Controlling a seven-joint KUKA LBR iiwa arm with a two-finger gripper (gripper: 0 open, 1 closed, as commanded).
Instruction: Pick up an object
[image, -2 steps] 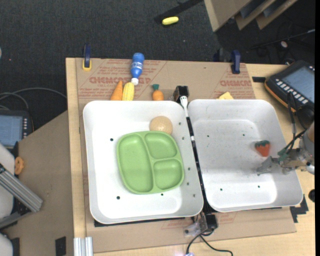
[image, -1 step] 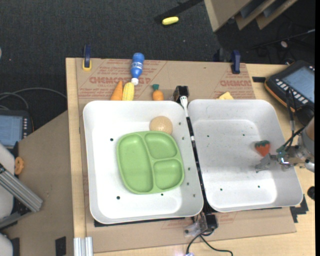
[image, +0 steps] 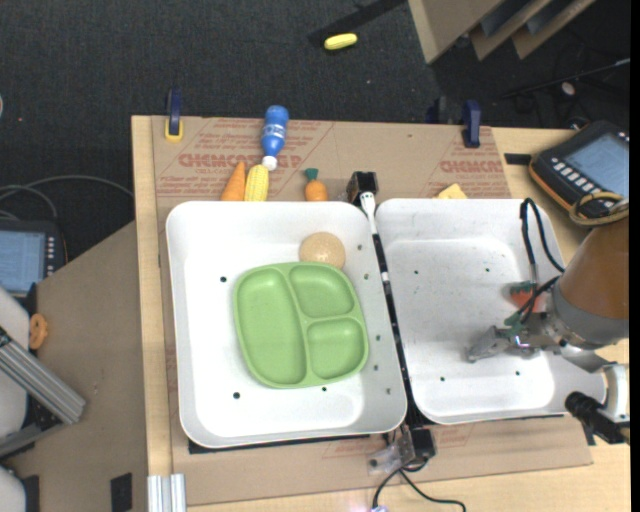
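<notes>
Pincer: the grey two-finger pincer (image: 487, 347) sits low in the right shallow white bin (image: 440, 300), reaching leftward from the arm's orange-banded wrist (image: 600, 285); its fingers look spread and nothing lies between them, so I read it as released and empty.

Task's things: the green three-compartment plastic plate (image: 300, 325) lies in the middle of the left shallow white bin (image: 200, 300), with the round beige ball (image: 322, 250) just beyond its far edge, touching or nearly so.

Deciding relation: both lie to the left of the pincer, across the seam between the bins and well apart from it; the ball is also farther back. The right bin's floor around the pincer looks bare of anything to grasp.

Long axis: the plate runs roughly near-to-far with a slight tilt; the ball has none.

Judgement: the arm must cross leftward over the bins' shared walls; the ball seems the easier grasp, the flat plate offering only its rim.

Count in bins: one plate, one ball.

Count on the tabletop (image: 400, 160) behind: one blue-and-white toy bottle (image: 274, 135), one yellow toy corn cob (image: 257, 183), one small orange toy carrot (image: 314, 187), another orange piece beside the corn.

Floor: one yellow object (image: 341, 42).
</notes>
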